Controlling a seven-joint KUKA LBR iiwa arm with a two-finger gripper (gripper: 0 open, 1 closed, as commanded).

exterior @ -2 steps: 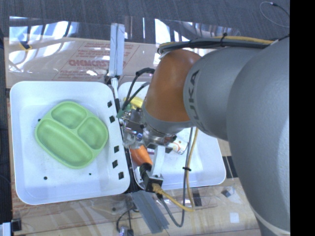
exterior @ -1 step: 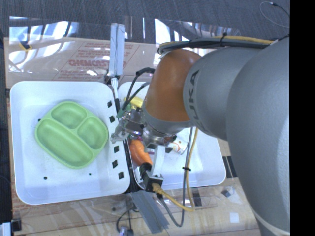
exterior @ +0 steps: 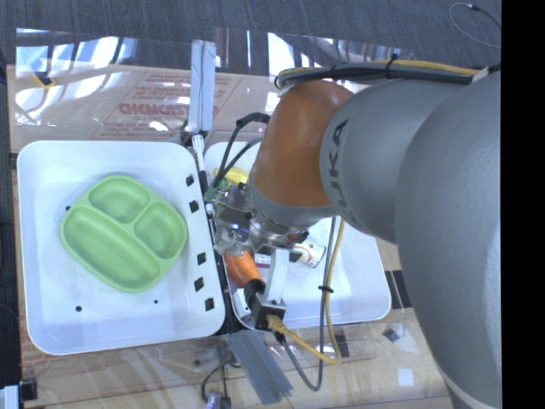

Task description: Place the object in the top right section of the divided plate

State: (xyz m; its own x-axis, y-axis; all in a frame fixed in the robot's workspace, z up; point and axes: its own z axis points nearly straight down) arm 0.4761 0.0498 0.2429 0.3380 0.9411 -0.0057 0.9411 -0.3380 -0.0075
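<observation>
Nearest, along the bottom edge: wooden surface [exterior: 128, 373] with a grey bracket and a yellow cable trailing off the arm. Just above, in the right bin [exterior: 366, 301], reaching down from the right: grey arm [exterior: 426, 194] with its orange band, wrist low over the bin's left side. Jaws [exterior: 243, 258] buried under wrist and cables; cannot tell how far open, or whether anything held. Orange object [exterior: 242, 267] lying on the bin floor just beside the wrist. Left bin [exterior: 51, 313]: green divided plate [exterior: 124, 231], well apart from the orange object. Farthest: clear sheeting with red print.
</observation>
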